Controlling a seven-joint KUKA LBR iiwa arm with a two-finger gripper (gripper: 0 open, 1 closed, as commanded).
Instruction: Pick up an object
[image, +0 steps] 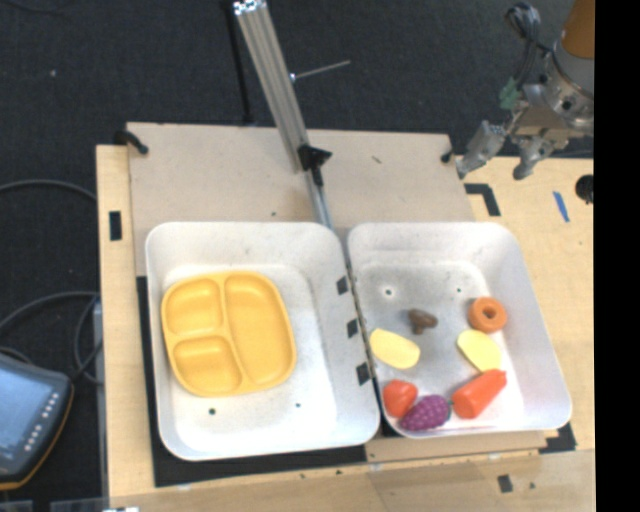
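**Op:** From the overhead camera I see my gripper (503, 152) parked high at the upper right, off the bins, fingers spread wide and holding nothing.

**Obs:** And the targets?

**Op:** All in the right bin (520, 265): orange ring (488, 315), brown lump (422, 320), two yellow pieces (394, 349), red tomato-like piece (399, 397), purple grape cluster (427, 411), orange-red carrot-like piece (479, 393).

**Obs:** Risks?

**Op:** I reckon the front row sits crowded against the near wall; fingers could clip the rim or nudge neighbours. The brown lump has open room around it. The left bin holds a yellow divided tray (228, 332).
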